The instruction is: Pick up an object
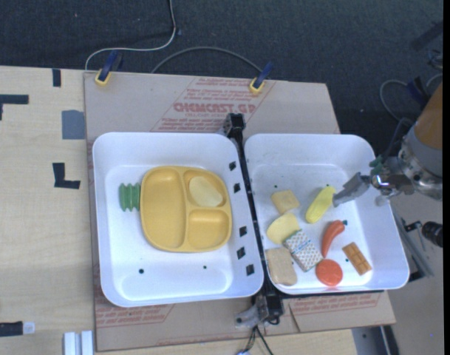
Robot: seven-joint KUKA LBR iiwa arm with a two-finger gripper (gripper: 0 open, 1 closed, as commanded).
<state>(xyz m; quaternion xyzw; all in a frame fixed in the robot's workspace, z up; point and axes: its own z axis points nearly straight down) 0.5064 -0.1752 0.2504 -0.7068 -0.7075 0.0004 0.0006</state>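
Worktop's right bin (pixel 358 150) holds a light, firm-looking yellow piece (pixel 320 203), best gripped across its middle; pincer (pixel 352 191) state unclear.

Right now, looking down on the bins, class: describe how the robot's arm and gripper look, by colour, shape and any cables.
The arm enters from the right: a rounded grey body with an orange band above the wrist. The wrist is a blocky metal cluster with small dark fittings. The gripper ends in slim dark grey fingers. Thin cables loop beside the arm.
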